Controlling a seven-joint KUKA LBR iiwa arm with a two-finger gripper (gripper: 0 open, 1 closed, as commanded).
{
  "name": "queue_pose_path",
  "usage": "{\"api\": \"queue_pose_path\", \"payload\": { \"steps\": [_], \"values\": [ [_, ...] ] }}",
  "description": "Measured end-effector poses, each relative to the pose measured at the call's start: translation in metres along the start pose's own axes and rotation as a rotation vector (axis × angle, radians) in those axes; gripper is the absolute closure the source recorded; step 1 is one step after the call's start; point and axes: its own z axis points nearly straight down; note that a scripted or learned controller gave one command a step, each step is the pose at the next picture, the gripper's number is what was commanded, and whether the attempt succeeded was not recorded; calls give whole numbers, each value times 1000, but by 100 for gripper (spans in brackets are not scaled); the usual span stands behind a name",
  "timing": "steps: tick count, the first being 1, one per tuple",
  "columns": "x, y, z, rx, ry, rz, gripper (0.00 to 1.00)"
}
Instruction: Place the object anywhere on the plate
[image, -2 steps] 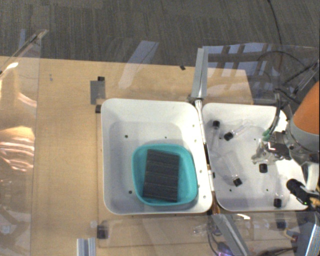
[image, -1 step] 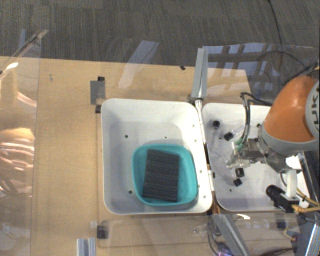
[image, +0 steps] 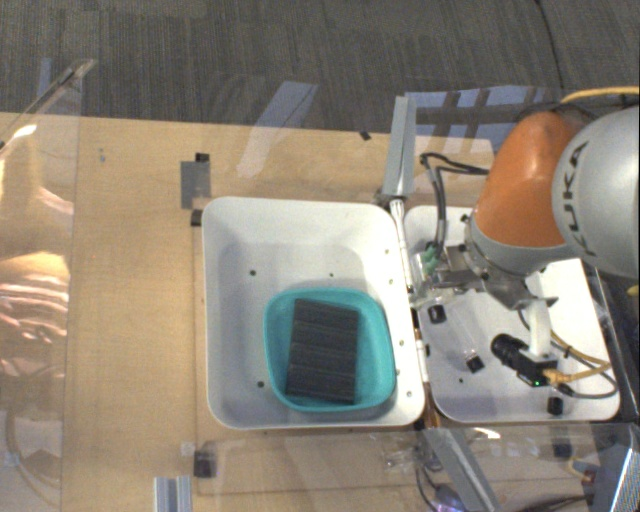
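Well to the left of the pincer (image: 432, 262), the dark ridged block (image: 323, 350) lies flat on the teal plate (image: 378, 345) in the left bin (image: 235, 300). It looks stiff and light; its long edges seem best for taking hold. Whether the pincer is clenched or released, I cannot tell.

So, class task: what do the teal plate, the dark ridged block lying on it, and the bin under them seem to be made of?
Teal plate: probably plastic; even colour, soft sheen, rounded moulded rim.
Dark block: matte dark grey with parallel ridges; maybe rubber, foam or plastic, the look leaves it open.
White bin: likely moulded plastic; smooth, faintly glossy, rounded corners.
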Motion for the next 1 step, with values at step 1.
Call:
{"api": "queue_pose_path", "payload": {
  "steps": [1],
  "values": [
    [70,-14,12,3,1,14,100]
  ]
}}
